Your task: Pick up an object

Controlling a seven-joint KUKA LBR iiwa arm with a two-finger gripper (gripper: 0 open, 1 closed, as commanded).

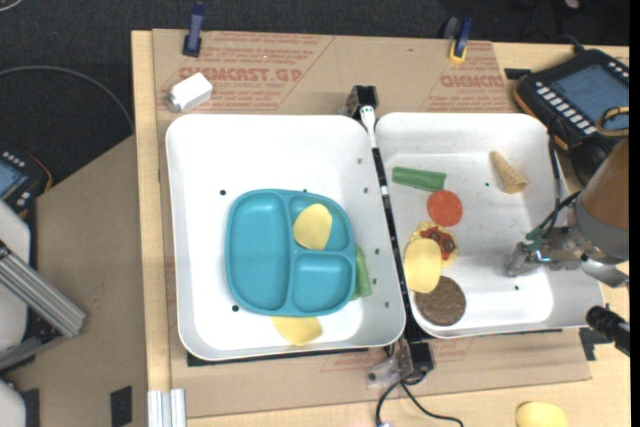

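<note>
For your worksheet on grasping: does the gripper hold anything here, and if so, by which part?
Nothing is held. The gripper sits low over bare floor in the right bin, apart from the cone and the tomato slice.

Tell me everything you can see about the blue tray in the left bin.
The tray is light blue, plastic-looking, with rounded corners and three compartments: one long one on its left and two smaller ones on its right. It lies flat in the left bin, slightly turned. A yellow piece sits in the upper right compartment. Another yellow piece lies at its lower edge, and something green rests against its right side.
</note>
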